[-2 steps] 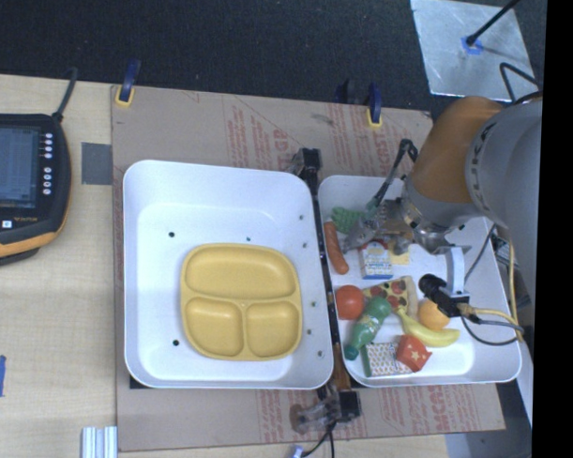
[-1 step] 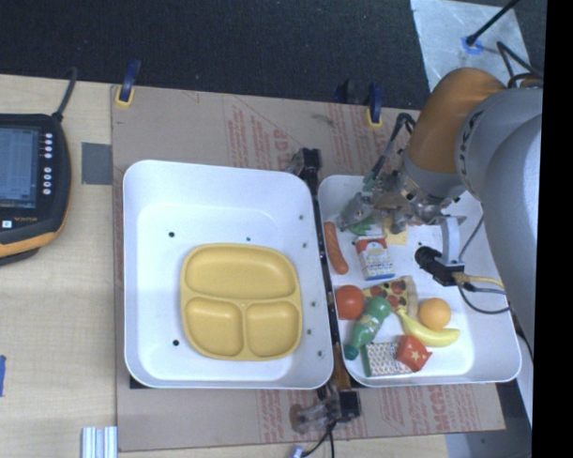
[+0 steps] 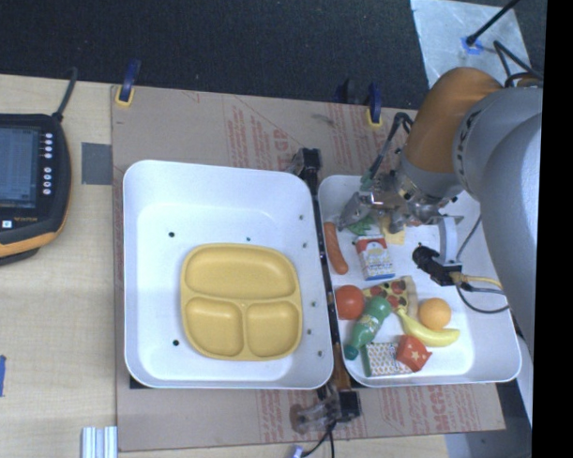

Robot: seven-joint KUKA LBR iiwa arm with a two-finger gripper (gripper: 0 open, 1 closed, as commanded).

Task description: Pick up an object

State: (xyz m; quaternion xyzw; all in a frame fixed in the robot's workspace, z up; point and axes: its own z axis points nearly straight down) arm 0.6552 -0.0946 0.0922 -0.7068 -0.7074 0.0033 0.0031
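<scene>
At the nine o'clock edge of the surface [image 3: 47, 356] lay a black and orange control pendant [image 3: 23, 188], screen up, with a grey tape patch [image 3: 96, 163] just to its right. Next came the left white bin [image 3: 144, 265], holding a yellow three-compartment tray [image 3: 242, 300] slightly toward six o'clock of the bin's middle. The right white bin [image 3: 488, 357] sat just beside it, rims nearly touching. Its contents, left to right: an orange sausage-shaped piece [image 3: 336, 249] along the nine o'clock wall; a red tomato [image 3: 349, 301]; a green bottle-shaped item [image 3: 367, 325] lying tilted; a small white and red carton [image 3: 376, 258] near the centre; a flat speckled packet [image 3: 380, 358] at six o'clock; a pizza-slice piece [image 3: 398, 293]; a red strawberry-like piece [image 3: 412, 352]; a yellow banana [image 3: 428, 333]; an orange fruit [image 3: 435, 313] touching the banana. The hand [image 3: 386, 206] hung over the twelve o'clock end of this bin, just above the carton, below the orange band of the grey arm [image 3: 500, 165]. Whether its grip was spread or closed could not be told, and no object could be made out in it.
</scene>
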